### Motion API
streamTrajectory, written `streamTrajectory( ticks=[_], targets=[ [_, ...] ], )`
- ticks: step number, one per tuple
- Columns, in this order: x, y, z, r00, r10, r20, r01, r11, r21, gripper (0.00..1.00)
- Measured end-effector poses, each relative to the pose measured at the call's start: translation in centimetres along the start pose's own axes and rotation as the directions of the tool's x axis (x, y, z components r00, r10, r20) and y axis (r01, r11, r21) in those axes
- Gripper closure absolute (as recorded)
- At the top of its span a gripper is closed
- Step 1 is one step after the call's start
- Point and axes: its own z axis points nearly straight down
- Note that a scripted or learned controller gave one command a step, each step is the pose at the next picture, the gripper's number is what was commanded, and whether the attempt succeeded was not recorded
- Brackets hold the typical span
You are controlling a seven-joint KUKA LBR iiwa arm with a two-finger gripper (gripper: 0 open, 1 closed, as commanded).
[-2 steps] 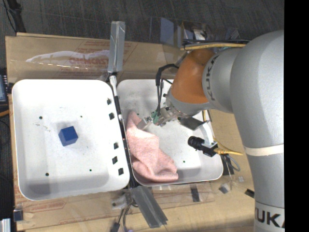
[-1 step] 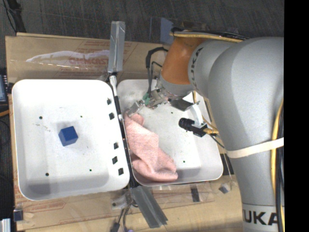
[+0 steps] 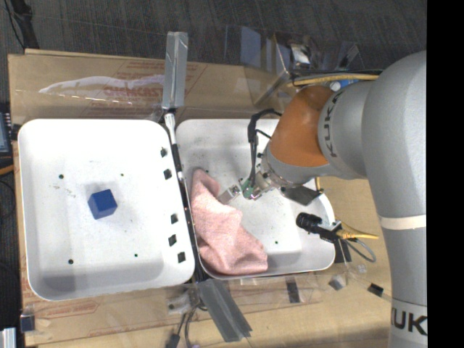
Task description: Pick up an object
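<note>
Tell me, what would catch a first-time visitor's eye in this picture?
The big grey arm with its orange band dominates the right side, bending down over the right bin. A crumpled pink cloth lies along that bin's left wall, and the arm's hand hangs just beside the cloth's upper end. In the left bin, a small blue cube sits alone on the white floor.

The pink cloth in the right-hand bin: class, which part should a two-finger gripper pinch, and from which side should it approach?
Probably from straight above, pinching a raised fold near the middle of the pink cloth. It lies crumpled and mostly flat on the floor of the right bin, pressed against the bin's left wall, so a sideways approach looks blocked there. The creases offer ridges for the fingers to close on; flat edges would likely slip.
</note>
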Motion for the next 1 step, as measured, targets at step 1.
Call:
streamTrajectory(
  ticks=[1],
  targets=[
    [0.11,6.31,-0.05,0.997,0.078,0.001,-0.078,0.997,-0.001,0.00]
  ],
)
